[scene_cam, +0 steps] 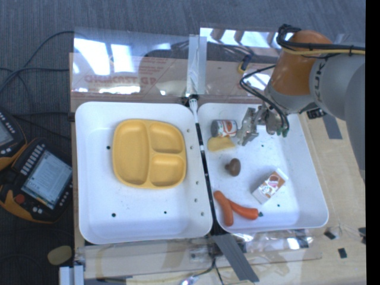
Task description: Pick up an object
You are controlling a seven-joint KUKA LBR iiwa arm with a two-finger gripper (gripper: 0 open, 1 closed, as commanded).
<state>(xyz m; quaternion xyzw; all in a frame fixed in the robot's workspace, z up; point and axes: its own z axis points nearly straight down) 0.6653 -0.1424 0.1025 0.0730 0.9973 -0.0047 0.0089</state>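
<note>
Your gripper [248, 130] hangs low over the upper part of the right bin [309, 177], just right of the can [225, 127] and the yellow piece [219, 143] beside it. Whether the fingers are spread or closed you cannot tell from this slant, and nothing shows between them.

The cluster is your risk. The can lies on its side, touching or nearly touching the yellow piece, and both sit close to the divider [202, 153] between the bins. Come down as you are and a finger could land on the can's round side and roll it against the wall, or wedge between the two items and catch neither. A tip could also strike the bin floor if the descent runs past the items.

The arm [303, 70] reaches in from the upper right of the frame, its orange band above the wrist, the wrist bent down and left toward the bin.

Easier targets lie apart: the brown lump [233, 167] at the bin's centre, the carton [269, 186] lower right, the carrot [236, 208] along the bottom edge. The yellow tray [149, 153] sits alone in the left bin [95, 218].
</note>
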